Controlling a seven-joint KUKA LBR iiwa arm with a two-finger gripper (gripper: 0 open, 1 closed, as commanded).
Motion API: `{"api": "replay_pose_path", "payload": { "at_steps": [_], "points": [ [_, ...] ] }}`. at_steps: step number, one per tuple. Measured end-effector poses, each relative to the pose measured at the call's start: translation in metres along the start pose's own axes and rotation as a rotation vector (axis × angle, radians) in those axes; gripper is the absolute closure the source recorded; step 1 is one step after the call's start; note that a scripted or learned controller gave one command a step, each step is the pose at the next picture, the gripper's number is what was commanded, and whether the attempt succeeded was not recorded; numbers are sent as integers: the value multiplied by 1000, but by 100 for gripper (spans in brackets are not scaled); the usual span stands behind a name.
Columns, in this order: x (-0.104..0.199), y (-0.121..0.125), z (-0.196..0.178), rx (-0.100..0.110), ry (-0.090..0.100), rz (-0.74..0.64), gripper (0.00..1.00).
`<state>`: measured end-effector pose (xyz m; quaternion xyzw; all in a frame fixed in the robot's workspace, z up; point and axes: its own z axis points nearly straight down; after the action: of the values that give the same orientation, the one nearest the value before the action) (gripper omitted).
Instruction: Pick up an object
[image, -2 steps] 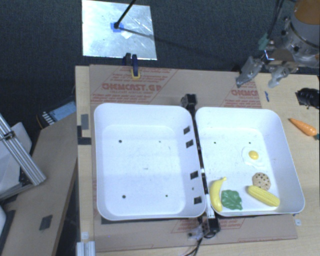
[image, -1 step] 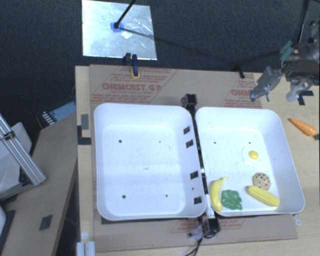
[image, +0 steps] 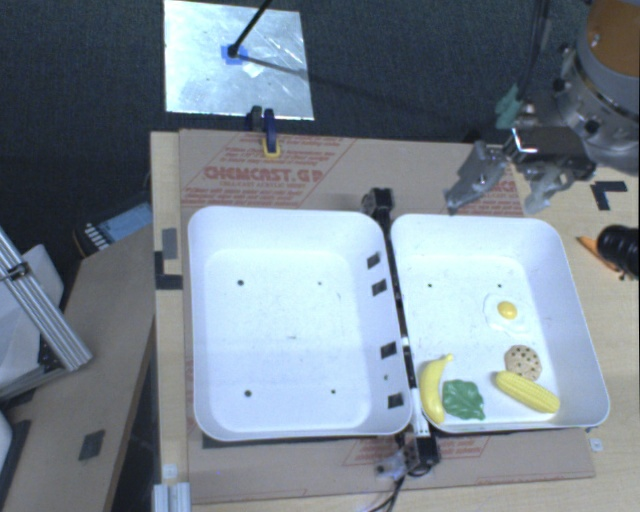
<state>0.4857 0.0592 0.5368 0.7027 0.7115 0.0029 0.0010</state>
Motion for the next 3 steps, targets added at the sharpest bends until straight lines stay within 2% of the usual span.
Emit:
{"api": "replay_pose_path", "payload": {
  "at_steps": [1, 2, 3],
  "points": [
    [16, -2, 266, 20, -5, 10, 0],
    [80, 2, 171, -5, 2, 2, 0],
    [102, -3, 334, 21, -7, 10, 0]
  ]
}}
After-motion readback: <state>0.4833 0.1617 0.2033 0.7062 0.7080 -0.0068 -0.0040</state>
